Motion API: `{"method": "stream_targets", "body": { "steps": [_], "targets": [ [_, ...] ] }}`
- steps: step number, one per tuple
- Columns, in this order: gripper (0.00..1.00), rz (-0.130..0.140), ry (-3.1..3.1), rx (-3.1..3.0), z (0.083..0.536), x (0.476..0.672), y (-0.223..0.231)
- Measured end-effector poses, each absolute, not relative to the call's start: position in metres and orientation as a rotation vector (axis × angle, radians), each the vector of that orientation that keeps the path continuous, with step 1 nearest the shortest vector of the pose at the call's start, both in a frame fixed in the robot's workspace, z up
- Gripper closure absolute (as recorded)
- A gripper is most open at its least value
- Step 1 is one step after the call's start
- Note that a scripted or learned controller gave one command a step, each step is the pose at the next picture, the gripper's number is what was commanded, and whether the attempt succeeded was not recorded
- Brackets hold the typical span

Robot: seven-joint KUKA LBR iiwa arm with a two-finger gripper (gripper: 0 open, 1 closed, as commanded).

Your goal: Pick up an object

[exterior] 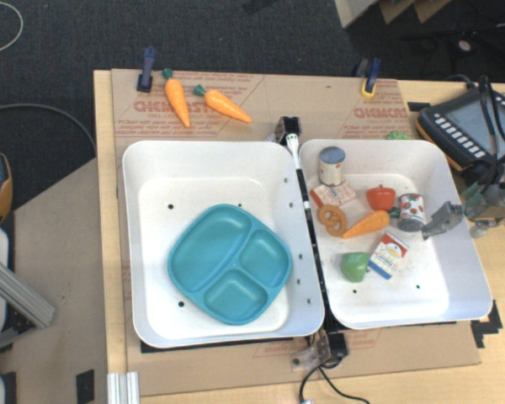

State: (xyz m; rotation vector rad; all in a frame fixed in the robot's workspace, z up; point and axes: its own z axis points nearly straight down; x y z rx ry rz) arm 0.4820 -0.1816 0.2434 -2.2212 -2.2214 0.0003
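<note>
The right bin (421,297) holds several small items. A tin with a blue lid (331,165) stands at its back, with a pink and white box (333,195) and a brown pretzel (331,218) in front of it. An orange carrot (366,224), a red tomato (380,198) and a small printed can (411,211) lie mid-bin. A green piece (354,266) and a little carton (387,257) sit nearer the front. My gripper (443,219) is a grey shape low at the bin's right rim, just right of the printed can, with nothing visibly in it.
A teal compartment plate (229,263) lies in the left bin (143,183). Two toy carrots (178,101) (225,104) rest on the board behind it, near a blue clamp (146,70). A control pendant (467,124) with cables sits at the back right.
</note>
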Motion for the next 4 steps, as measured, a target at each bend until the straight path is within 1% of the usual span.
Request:
{"method": "stream_targets", "body": {
  "steps": [1, 2, 3, 4],
  "targets": [
    [0.0, 0.001, -2.213, -2.217, 0.084, 0.478, -0.17],
    [0.0, -0.006, -2.229, -2.223, 0.088, 0.538, -0.17],
    [0.0, 0.0, -2.221, -2.212, 0.093, 0.502, -0.111],
    [0.0, -0.004, -2.228, -2.22, 0.085, 0.559, -0.097]
  ]
}}
